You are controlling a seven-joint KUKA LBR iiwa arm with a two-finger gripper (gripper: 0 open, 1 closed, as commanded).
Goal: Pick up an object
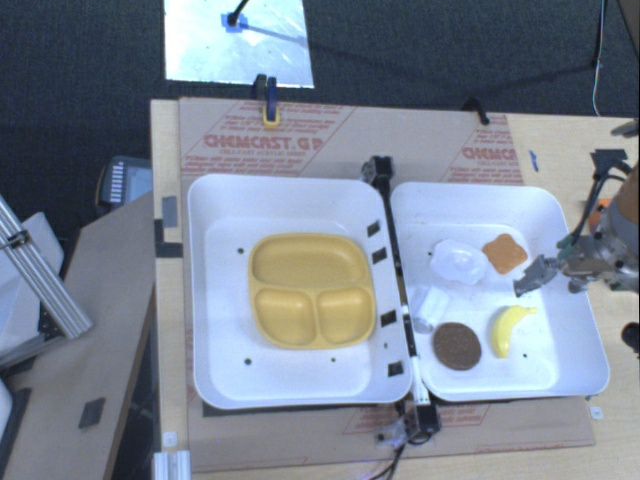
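- The gripper (535, 276) reaches in from the right edge over the right bin (575, 363); its dark tip sits above the white floor between the toast-like piece and the banana.
- Whether it is open or closed I cannot tell: the tip shows as one dark, blurred shape, and nothing can be made out held in it.
- Behind the tip, the grey wrist hardware and a bit of the orange band of the arm (612, 248) lie at the frame's right side, over the bin's right rim.
- Just below the tip lies a small yellow banana (509, 327), curved, resting on the bin floor and apart from the gripper.
- Just above and to the left of the tip is an orange-brown toast-like piece (505, 254), lying flat near the bin's upper wall.
- Left of that piece sits a clear, whitish plastic item (458, 263), hard to read against the white floor.
- Below it, near the divider, a pale white object (431, 305) lies on the floor; its shape is too faint to name.
- A round brown disc (457, 346), like a patty or cookie, lies flat to the left of the banana, near but not touching it.
- The left bin (215, 268) holds a yellow three-compartment tray (308, 290), set flat near its middle.
- Both bins rest side by side on a brown cardboard sheet (300, 138) on the bench.
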